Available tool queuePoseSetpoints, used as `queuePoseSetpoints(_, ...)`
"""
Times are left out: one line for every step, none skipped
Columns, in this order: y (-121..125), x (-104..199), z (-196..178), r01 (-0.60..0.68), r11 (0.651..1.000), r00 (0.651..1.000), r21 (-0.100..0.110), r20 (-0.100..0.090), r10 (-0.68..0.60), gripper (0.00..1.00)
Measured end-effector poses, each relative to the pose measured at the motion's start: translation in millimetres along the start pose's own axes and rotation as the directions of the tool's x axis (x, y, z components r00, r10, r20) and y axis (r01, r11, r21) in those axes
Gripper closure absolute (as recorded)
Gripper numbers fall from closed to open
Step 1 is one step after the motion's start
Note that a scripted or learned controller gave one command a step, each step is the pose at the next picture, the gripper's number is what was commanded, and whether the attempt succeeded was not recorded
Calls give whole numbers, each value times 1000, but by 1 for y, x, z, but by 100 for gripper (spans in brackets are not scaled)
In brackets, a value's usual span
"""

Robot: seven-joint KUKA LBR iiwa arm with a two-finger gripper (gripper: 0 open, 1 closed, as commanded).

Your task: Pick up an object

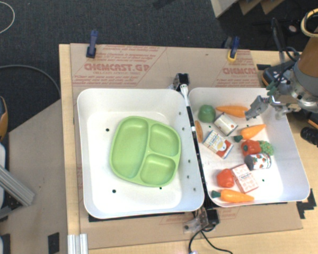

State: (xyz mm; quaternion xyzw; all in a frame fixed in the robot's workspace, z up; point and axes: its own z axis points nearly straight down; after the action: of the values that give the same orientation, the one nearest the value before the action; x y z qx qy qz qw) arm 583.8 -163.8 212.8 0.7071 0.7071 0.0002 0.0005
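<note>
The pincer [259,107] hangs over the back of the right bin [294,157], and I cannot tell its state. Just beside it lie two carrots [232,110], one behind and one [253,131] in front. Near them are a green ball [206,113], small cartons [218,143], a tomato [226,178] and a third carrot [236,196]. The left bin [90,142] holds a green divided plate [144,151]. Both bins stand on the tabletop [122,62].

Bench [148,62], brown board top, bore two white bins side by side: left bin [90,142], right bin [297,168]. Blue clamp [91,42] and yellow clamp [233,49] gripped far edge.
</note>
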Motion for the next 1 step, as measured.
queuePoseSetpoints(-75, -12, -101, -3, 1000, 1000, -4, 2, 3, 0)
